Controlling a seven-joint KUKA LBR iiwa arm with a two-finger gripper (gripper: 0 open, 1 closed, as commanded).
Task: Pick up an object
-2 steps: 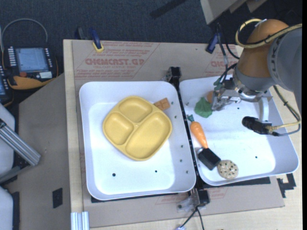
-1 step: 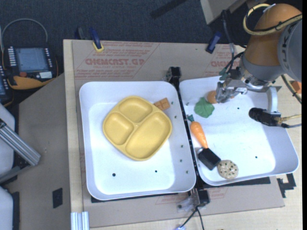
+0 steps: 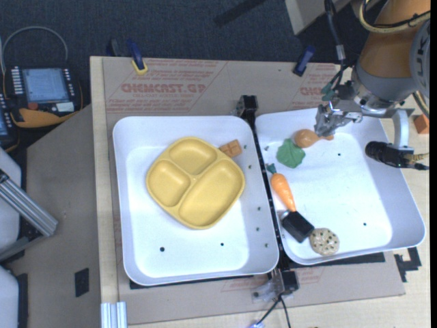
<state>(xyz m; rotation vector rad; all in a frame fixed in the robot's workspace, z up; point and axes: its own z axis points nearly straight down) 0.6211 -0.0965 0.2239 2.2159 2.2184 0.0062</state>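
We see gripper (image 3: 330, 124) low over right bin (image 3: 382, 203), far corner; tan roundish object (image 3: 306, 139) just left of and touching fingertips, green piece (image 3: 291, 154) beside it; grip state, we cannot tell; nothing visibly between fingers; short leftward shift needed, we judge.

Count: two white bins (image 3: 136, 251). One yellow divided plate (image 3: 196, 182). One small brown block (image 3: 231, 148). One carrot (image 3: 283, 190). One green leafy piece (image 3: 291, 154). One tan roundish item (image 3: 306, 139), possibly a potato. One black block (image 3: 296, 225). One cookie (image 3: 323, 241).
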